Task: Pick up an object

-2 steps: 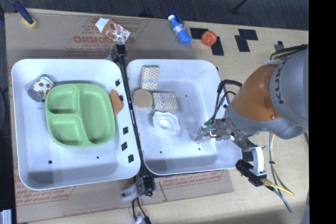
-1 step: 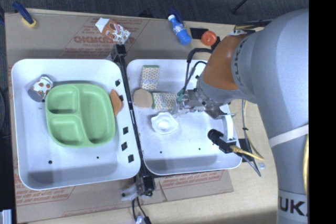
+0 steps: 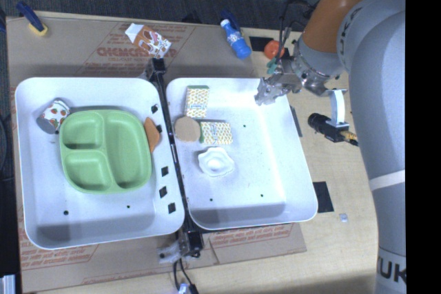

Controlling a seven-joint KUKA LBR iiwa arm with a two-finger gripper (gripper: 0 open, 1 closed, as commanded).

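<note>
I cannot tell how open my gripper [image 3: 267, 93] is above the right bin [image 3: 293, 169], and its descent may miss the patterned packets [image 3: 197, 101] far left

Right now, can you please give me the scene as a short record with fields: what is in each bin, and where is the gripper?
left bin: green tray with compartments; small patterned item at its upper-left; orange piece at its right edge
right bin: two patterned packets; tan disc between them; white piece below
gripper: over the right bin's upper-right corner, nothing seen in it
outside bins: blue bottle and a wrapper on the cardboard above
</note>
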